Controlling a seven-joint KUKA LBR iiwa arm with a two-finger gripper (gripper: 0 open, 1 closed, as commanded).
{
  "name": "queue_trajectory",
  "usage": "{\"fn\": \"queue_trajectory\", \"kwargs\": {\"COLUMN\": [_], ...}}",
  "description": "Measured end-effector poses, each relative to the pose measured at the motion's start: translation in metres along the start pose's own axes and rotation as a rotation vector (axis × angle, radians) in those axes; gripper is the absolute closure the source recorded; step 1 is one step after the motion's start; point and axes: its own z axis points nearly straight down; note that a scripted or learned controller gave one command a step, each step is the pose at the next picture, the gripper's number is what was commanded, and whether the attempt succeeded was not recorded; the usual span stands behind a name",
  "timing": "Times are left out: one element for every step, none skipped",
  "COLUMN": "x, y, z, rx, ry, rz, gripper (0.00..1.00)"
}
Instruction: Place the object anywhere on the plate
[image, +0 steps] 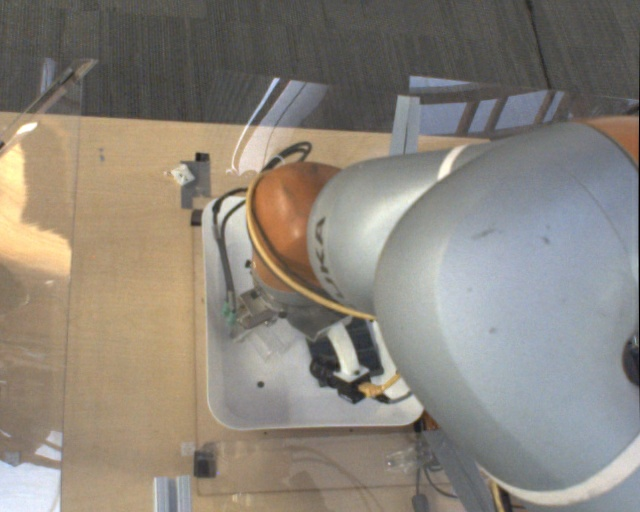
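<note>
The grey arm (480, 300) fills most of the right side, its orange band (285, 215) sitting over the white bin (230, 395) w/ a yellow cable (300, 290) looped round it. The gripper (262, 330) hangs low over the bin's left-centre floor, pale and partly see-through, w/ a small green bit (229, 317) at its left side — can't tell if it's open or shut, or if anything's in it. The plate and the object can't be made out; the arm covers most of the bin, and black-and-white hardware (345, 360) sits just right of the gripper.
</note>
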Motion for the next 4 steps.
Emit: {"fn": "queue_trajectory", "kwargs": {"x": [0.007, -0.062, -0.083, -0.066], "y": [-0.025, -0.087, 0.006, 0.052], "z": [0.008, 0.007, 0.009, -0.076], "rx": [-0.020, -0.027, -0.015, -0.007], "ry": [-0.008, -0.010, -0.005, -0.005], "rz": [-0.424, -0.715, -0.821, -1.042], "gripper": [1.00, 1.00, 1.00, 1.00]}}
